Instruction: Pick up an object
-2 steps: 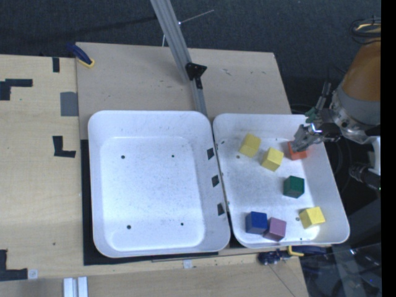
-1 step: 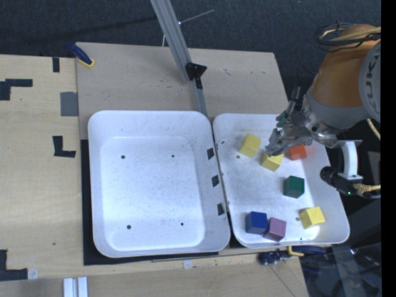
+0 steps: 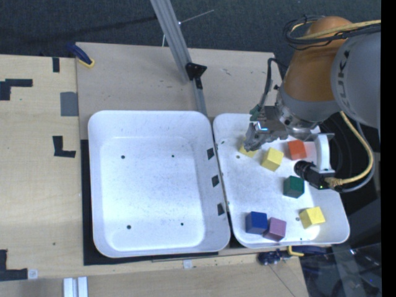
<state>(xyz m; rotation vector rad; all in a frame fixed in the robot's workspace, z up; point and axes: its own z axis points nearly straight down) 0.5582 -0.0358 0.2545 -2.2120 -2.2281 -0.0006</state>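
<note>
Camera view, tool (image 3: 252, 142) low in right bin (image 3: 238, 228), beside yellow cube (image 3: 271, 159)

We're looking at a bulky arm (image 3: 346, 60) here, its outer link a smooth grey shell with a broad, rounded orange band bulging above the wrist, glossy enough to catch the light. We can see yellow and black cables (image 3: 362, 159) looping around it, some arcing over the top of the orange section and one thick yellow line curling below toward a black connector beside a white bracket. Down at the tip we've got the end effector (image 3: 255, 138), a compact grey metal assembly with a small blue-lit spot on its body.
</note>
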